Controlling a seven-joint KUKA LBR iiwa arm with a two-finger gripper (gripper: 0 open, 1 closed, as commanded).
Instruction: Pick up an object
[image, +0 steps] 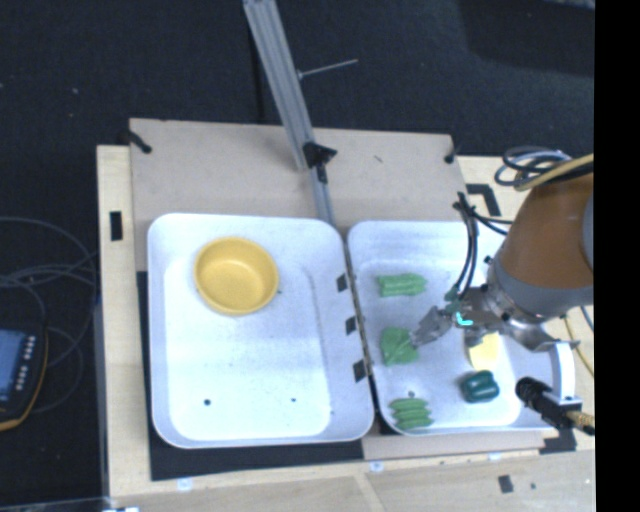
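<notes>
1. The grey arm with its orange band enters from the right of the frame and leans over the right-hand shallow white bin.
2. Its two-finger gripper sits low in the middle of that bin, pointing left; whether the claw is spread or pressed together cannot be told, as the tips blur against the bin floor.
3. A leafy green soft piece lies just beside the gripper tip, near the bin's left wall; contact cannot be judged.
4. A ridged green oblong object lies above it, toward the upper part of the bin.
5. Another ridged green object rests at the bin's lower edge.
6. A dark green rounded block sits lower right, with a pale yellow piece just above it, beside the wrist.
7. A round yellow plastic bowl stands upright in the upper left of the left-hand white bin.
</notes>
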